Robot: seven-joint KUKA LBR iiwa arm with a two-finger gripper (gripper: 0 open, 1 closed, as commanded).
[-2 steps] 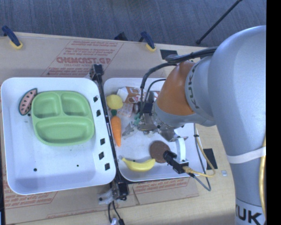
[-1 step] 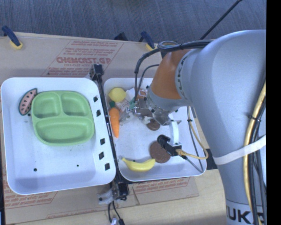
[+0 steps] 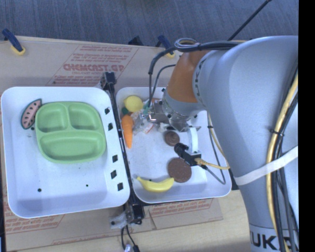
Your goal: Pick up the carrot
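Overhead, at the bench: a grey KUKA arm (image 3: 241, 88) with an orange band above the wrist reaches in from the right over the right-hand bin.
Carrot: the orange carrot (image 3: 127, 130) lies lengthwise along the left wall of the right bin (image 3: 215, 185), in its upper half, apart from the fingers.
Gripper: the gripper (image 3: 142, 121) hangs low just right of the carrot's upper end; whether its fingers are spread or closed cannot be told from this angle, and nothing is seen between them.
Right bin, other contents: a yellow round fruit (image 3: 133, 104) sits just above the carrot near the top left corner; a banana (image 3: 156, 184) lies along the bottom wall; two brown discs, the small one (image 3: 171, 137) mid-bin and the large one (image 3: 179, 170) below it, near the banana's right tip.
Left bin: the left bin (image 3: 21, 193) holds a green divided tray (image 3: 71, 131), with a watermelon slice (image 3: 30, 113) just beside the tray's upper left corner.
Underlay: both bins rest on printed cardboard (image 3: 94, 62).
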